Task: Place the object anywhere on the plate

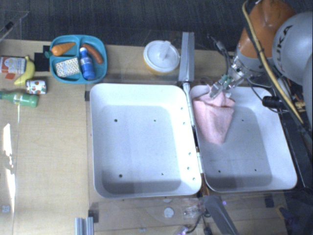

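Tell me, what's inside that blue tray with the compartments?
The blue tray holds an orange carrot, a blue bottle, a reddish sausage shape and a pale patterned block. Anything beneath them is covered.

We are looking at a robot lab: a wooden bench (49, 155) carries two white bins (142, 136) bolted side by side, an industrial arm (288, 38) trails cables, and toy food sits in a blue tray (78, 58) as test props.
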`<state>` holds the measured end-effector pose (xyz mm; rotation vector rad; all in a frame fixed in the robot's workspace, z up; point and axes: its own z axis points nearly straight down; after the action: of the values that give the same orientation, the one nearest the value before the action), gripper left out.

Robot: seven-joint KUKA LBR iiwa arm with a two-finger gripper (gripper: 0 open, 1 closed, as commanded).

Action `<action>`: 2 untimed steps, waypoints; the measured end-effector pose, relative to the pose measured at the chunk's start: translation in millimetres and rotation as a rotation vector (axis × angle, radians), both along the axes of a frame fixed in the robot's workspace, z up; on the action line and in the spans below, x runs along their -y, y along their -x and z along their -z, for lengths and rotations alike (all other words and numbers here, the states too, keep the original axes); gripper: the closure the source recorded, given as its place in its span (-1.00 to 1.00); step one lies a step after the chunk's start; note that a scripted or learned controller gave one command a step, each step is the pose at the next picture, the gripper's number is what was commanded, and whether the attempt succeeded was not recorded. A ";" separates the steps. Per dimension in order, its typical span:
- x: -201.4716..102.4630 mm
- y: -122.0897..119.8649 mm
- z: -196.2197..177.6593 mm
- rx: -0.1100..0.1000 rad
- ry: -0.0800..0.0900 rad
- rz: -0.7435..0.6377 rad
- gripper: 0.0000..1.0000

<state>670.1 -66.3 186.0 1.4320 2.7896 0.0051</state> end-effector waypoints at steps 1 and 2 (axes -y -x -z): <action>-1.9 -1.8 -40.1 0.000 0.000 -0.006 1.00; -55.7 8.8 -44.0 -0.001 0.002 -0.409 1.00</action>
<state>661.3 -10.6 230.0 0.8363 3.0233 0.0036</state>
